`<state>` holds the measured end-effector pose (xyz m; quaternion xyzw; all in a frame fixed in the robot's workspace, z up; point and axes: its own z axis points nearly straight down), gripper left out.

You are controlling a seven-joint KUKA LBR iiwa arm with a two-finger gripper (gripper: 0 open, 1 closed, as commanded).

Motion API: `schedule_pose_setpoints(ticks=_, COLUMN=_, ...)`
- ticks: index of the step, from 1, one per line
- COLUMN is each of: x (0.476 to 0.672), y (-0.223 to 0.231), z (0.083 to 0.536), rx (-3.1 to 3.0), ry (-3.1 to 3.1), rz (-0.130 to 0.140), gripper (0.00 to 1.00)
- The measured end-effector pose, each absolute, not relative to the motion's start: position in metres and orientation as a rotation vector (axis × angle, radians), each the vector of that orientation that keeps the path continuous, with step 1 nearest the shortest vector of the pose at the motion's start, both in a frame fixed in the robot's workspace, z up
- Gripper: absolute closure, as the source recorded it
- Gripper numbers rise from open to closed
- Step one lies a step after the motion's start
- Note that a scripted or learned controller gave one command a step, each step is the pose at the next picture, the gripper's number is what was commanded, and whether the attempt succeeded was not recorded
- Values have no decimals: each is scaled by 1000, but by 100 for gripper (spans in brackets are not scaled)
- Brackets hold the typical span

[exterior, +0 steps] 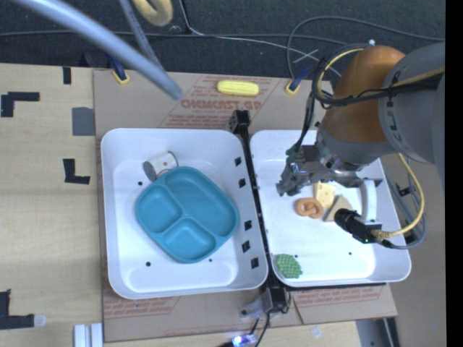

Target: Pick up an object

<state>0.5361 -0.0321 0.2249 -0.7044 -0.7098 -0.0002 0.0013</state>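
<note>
White plastic, 2 shallow bins side by side on a cardboard sheet (210, 107) laid over the bench.

Left bin (119, 215): 1 blue divided plate (187, 213) with 3 compartments, lying at centre; 1 small white cup (160, 165) tipped on its side, touching the plate's upper-left edge.

Right bin (376, 266): 1 orange pretzel-shaped piece (309, 208) near centre; 1 pale yellow wedge (325, 193) just beside it, above and to its right; 1 green mesh-textured object (289, 266) at the lower-left corner.

Gripper (289, 183): dark, low over the right bin's left half, just left of the pretzel piece and the wedge; nothing visibly between its parts, spacing cannot be told.

Outside the bins: 1 yellow corn cob (237, 87) on the cardboard above them.
</note>
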Motion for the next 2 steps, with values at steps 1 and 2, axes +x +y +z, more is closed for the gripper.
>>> schedule_pose_setpoints(ticks=1, x=546, y=23, z=214, rx=-2212, ry=-2227, rz=2, gripper=100)
schedule_pose_setpoints(ticks=2, x=570, y=81, z=216, rx=-2213, ry=-2229, rz=-1, gripper=100)
